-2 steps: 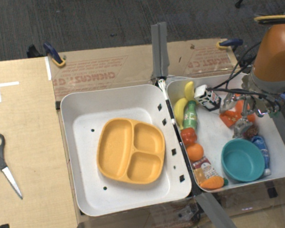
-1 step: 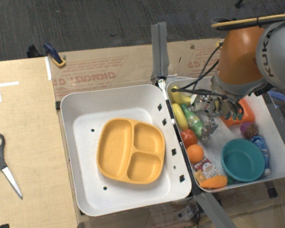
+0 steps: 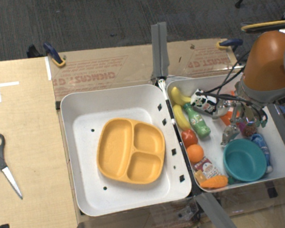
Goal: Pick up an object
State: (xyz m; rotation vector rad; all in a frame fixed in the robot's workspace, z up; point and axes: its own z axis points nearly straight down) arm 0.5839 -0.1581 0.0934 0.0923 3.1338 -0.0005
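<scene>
Pincer lowered into the right bin, grasp not yet confirmed.
The pincer [image 3: 237,124] hangs beside the teal bowl [image 3: 245,160] near the bin's [image 3: 283,170] right wall; whether spread or pinching, I cannot tell; next it must close and lift.

Two shallow white bins sit side by side. In the left bin [image 3: 85,196] lies a yellow three-compartment plastic plate [image 3: 130,150] — near its middle. The right bin [image 3: 282,163] holds a teal plastic bowl [image 3: 245,160] at the front, with a green plastic bottle [image 3: 198,123] behind it to the left — beside two yellow toy bananas [image 3: 180,107] along the left wall.
</scene>
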